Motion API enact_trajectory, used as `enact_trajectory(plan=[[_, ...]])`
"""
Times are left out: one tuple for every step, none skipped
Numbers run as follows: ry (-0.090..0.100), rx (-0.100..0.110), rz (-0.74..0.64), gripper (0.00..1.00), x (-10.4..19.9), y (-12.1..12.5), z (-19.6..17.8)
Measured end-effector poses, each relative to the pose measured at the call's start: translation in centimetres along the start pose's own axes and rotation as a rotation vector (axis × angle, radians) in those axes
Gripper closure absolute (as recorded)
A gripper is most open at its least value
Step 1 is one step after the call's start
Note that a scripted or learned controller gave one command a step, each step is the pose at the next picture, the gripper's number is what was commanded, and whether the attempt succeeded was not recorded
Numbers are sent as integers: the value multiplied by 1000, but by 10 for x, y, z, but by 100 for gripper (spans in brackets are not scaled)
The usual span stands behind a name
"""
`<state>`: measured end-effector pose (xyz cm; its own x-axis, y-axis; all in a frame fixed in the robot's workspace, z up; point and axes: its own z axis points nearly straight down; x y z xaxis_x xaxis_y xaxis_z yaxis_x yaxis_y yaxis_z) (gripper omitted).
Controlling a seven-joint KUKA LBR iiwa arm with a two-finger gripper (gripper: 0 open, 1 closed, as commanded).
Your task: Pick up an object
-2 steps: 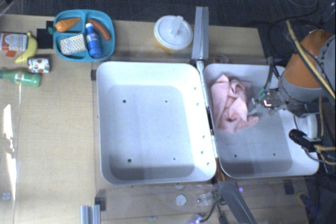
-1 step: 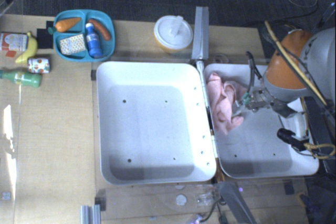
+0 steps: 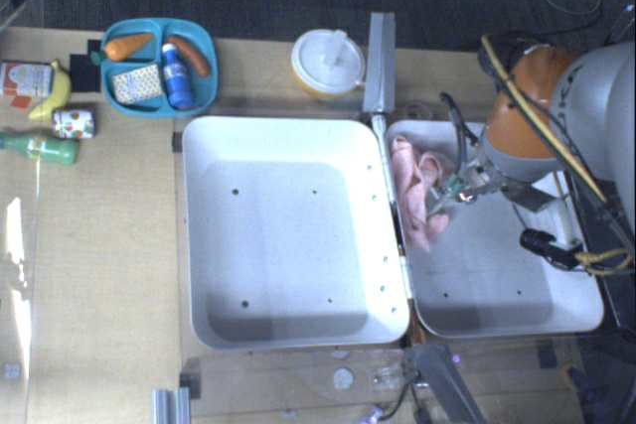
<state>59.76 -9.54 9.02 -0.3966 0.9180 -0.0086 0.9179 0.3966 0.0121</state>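
Pincer [image 3: 449,191] low in right shallow white bin [image 3: 507,303], touching crumpled soft pink cloth [image 3: 415,192] by bin's left wall, cannot tell whether gripping; grasp seemingly underway, lift not yet done, 1 object

Arm [image 3: 586,104]: runs off the right edge, its base cut off.
Gripper [image 3: 449,194]: fingertips too small and blurred against the pink cloth [image 3: 417,189] to tell how they stand.
Right bin [image 3: 497,298]: upper right corner and right wall hidden under the arm and cables.
Pink cloth: right edge partly covered by the gripper.
Small carton [image 3: 22,79]: cut by the left edge, label unreadable.
Metal fittings [image 3: 417,392]: cut off at the bottom edge.
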Motion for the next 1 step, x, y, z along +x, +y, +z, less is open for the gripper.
enact_trajectory(plan=[[0,0,0,0,0,0,0]])
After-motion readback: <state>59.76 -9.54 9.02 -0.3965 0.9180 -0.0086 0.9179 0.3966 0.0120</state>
